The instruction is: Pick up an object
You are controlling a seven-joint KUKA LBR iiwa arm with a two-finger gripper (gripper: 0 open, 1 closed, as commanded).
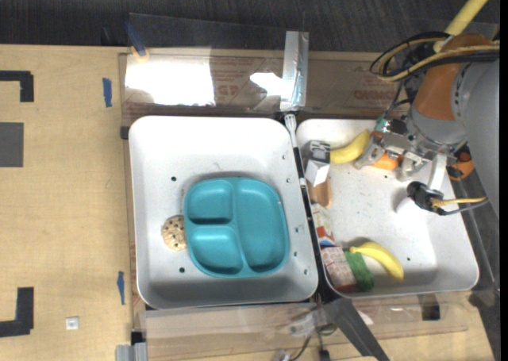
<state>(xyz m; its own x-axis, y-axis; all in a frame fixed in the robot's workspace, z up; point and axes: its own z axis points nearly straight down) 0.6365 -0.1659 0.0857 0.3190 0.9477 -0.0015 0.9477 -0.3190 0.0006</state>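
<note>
The likeliest thing for the pick is the banana (351, 150) at the top of the right bin (444, 268), lying curved beside the claw (394, 157). It looks like a toy fruit, so probably light, stiff and smooth-skinned; a smooth curved body may roll or slide out of a pinch at either tapered end. The better hold, as I judge it, is across the thick middle, with the pinch square to the curve.

Just right of this banana sits a small orange piece (384, 163), partly under the claw, too hidden to name. The claw hangs low over that upper part of the bin, and I cannot tell how far apart its parts stand or whether anything is held, since the wrist covers them.

Along the bin's left wall lie a grey-and-white clip-like item (317, 151) and a brown scrap (321, 191), both near the banana's left tip, which could crowd an approach from that side. At the bottom of the same bin a 2nd banana (381, 259) rests against a green piece (362, 272) and a printed packet (336, 264).

The left bin (159, 145) holds a teal tray (236, 226) with 3 compartments and a cookie (174, 232) touching its left edge. Both bins rest on the worktop (55, 193).
</note>
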